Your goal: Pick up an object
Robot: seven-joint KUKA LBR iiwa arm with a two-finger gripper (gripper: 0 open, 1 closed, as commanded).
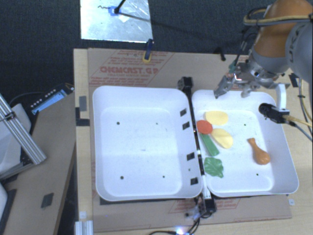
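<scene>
Above the right bin's (283, 177) far rim, gripper (234, 88) seemingly spread, holding nothing; crowded toys (215, 131) below risk a glancing miss.

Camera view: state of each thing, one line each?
Gripper: above the right bin's far edge, holding nothing.
Right bin: holds five items.
Two yellow pieces: lying flat.
Red piece: by the divider.
Green vegetable: lying flat along the divider.
Drumstick: on its side, apart from the rest.

A silvery sheet (116, 12) lies beyond the cardboard base (128, 67).
</scene>
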